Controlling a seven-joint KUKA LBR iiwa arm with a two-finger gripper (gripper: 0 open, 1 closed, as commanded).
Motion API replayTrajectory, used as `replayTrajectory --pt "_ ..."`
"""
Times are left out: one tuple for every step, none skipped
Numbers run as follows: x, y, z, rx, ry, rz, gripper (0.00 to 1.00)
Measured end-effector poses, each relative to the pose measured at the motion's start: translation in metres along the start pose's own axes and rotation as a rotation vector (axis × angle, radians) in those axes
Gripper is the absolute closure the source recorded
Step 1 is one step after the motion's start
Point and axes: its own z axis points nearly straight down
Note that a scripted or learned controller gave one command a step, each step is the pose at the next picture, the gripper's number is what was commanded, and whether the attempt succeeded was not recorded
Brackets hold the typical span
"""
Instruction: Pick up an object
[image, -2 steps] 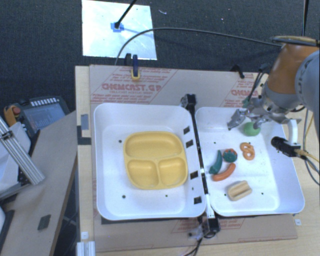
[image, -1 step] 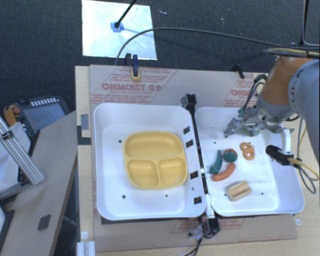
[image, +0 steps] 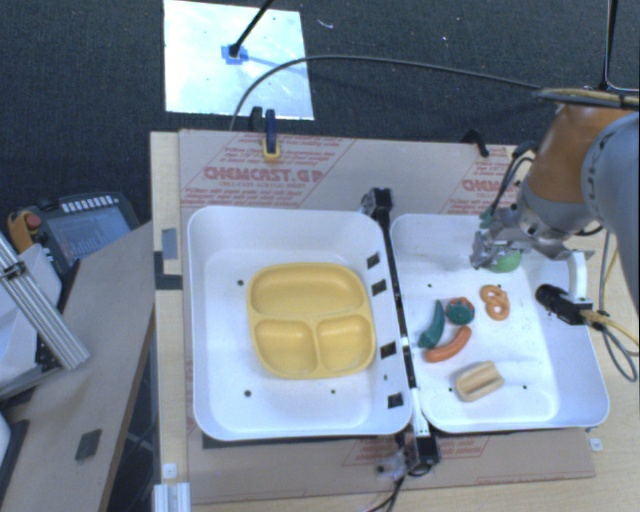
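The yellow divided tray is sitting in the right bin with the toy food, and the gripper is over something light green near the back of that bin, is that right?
Not quite. The camera view shows the yellow divided tray in the left bin, alone. The toy food lies in the right bin, where the gripper is over the light green object near the back.

Red print on the clear sheet (image: 300, 165) under the bins reads roughly "CHEMCAST GP", repeated and partly hidden.
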Motion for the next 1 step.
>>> replayTrajectory --pt "0.0076 0.0018 -0.047 -0.001 0.001 -0.003 1.0"
